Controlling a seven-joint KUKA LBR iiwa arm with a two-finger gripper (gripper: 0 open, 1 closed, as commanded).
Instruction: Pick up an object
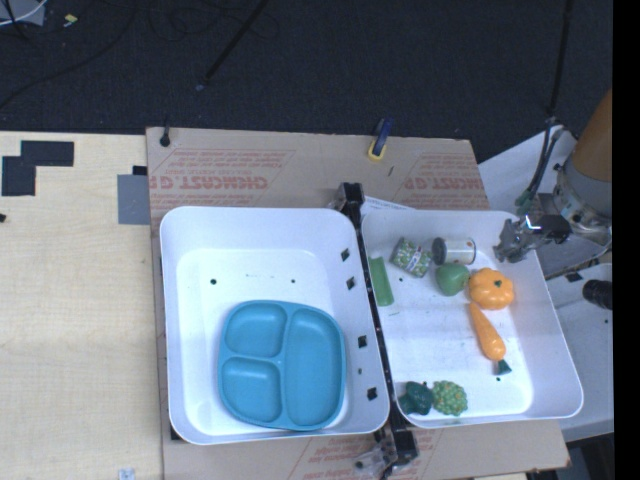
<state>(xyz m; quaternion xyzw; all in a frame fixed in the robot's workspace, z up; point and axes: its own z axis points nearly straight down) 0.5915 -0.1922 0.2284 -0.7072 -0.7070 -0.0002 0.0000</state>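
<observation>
The right bin (560, 368) holds several small items. An orange pumpkin-like piece (490, 289) lies near its far right, with an orange carrot (488, 333) just below it. A green round fruit (451, 279), a small metal can (455, 250) and a green patterned can (410, 256) sit at the far side. A green stick (380, 279) lies along the left wall. Two green vegetable pieces (434, 398) rest at the near edge. My gripper (516, 236) hangs over the bin's far right rim, up and right of the pumpkin piece, with nothing seen in it.
The left bin (180, 268) carries a blue divided plate (282, 364). A black divider (362, 298) runs between the bins. Both bins sit on a cardboard sheet (260, 168). A yellow and blue clamp (379, 140) sits at its far edge.
</observation>
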